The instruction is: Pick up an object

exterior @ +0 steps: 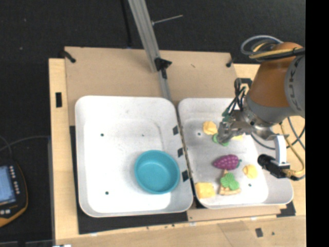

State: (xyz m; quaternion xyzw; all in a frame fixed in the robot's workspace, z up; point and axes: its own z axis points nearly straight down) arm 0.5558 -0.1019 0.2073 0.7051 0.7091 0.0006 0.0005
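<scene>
1. The worktop (118,76) is a big tan board. It carries two white bins side by side.
2. The left bin (103,117) holds a blue bowl (156,171) near its front right corner.
3. The right bin (267,189) holds the small toys. The arm (272,86), grey with an orange part, reaches in over this bin's back right corner.
4. The hand (225,136) is down low in the back half of the right bin. It sits right on top of a small green thing (224,143), and only a bit of green peeks out under it. I cannot tell if the hand's two parts are apart or together, and I cannot see anything gripped between them.
5. A yellow toy (209,127) lies just beside the hand, toward the left bin. It is the other close thing to grab.
6. A purple bunch of grapes (226,162) lies near the hand, toward the front edge of the bin. Its long side runs left to right.
7. Further front are a green and tan toy (229,184), a yellow block (205,190) in the front left corner, and a little yellow piece (250,171) off to the right.
8. My guess: the green thing under the hand is the one to pick, so the hand need only close and lift.
</scene>
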